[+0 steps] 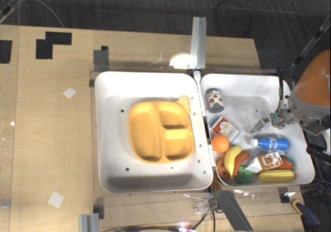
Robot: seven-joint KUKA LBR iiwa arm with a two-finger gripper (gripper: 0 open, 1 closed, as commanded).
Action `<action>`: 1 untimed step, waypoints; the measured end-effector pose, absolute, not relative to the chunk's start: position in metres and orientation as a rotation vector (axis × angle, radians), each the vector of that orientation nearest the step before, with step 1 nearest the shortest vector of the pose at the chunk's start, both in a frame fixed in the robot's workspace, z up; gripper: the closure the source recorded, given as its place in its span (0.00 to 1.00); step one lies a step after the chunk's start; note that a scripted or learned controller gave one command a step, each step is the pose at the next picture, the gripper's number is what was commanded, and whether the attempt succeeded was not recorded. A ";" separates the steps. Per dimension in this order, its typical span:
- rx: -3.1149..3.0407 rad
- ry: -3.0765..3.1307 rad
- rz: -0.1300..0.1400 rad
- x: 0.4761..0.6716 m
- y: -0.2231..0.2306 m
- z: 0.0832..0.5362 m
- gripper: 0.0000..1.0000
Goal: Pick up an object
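The right bin [243, 85] holds several toy foods. A small can [214, 100] stands near its back left. A red-and-white carton [225, 129] lies beside an orange [220, 144]. Along the front lie a banana [232, 159], a carrot [241, 160], a green piece [246, 176], a second carton [269, 161] and a yellow piece [276, 176]. A blue bottle [272, 144] lies on its side at mid right. My gripper [261, 124] hangs low over the bin's bare middle, just behind the blue bottle, and I see nothing in it.
The left bin [111, 122] holds a yellow divided tray [160, 131]. A grey metal post [198, 42] stands behind the seam between the bins. My arm's orange band [315, 82] sits over the right bin's far right wall.
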State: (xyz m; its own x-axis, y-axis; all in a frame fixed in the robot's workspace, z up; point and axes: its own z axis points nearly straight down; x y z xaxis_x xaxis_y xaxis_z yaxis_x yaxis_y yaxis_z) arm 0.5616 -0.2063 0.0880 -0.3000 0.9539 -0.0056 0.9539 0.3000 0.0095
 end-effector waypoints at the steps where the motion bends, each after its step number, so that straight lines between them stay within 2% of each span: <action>1: 2.057 2.369 0.005 0.651 -0.204 0.085 0.00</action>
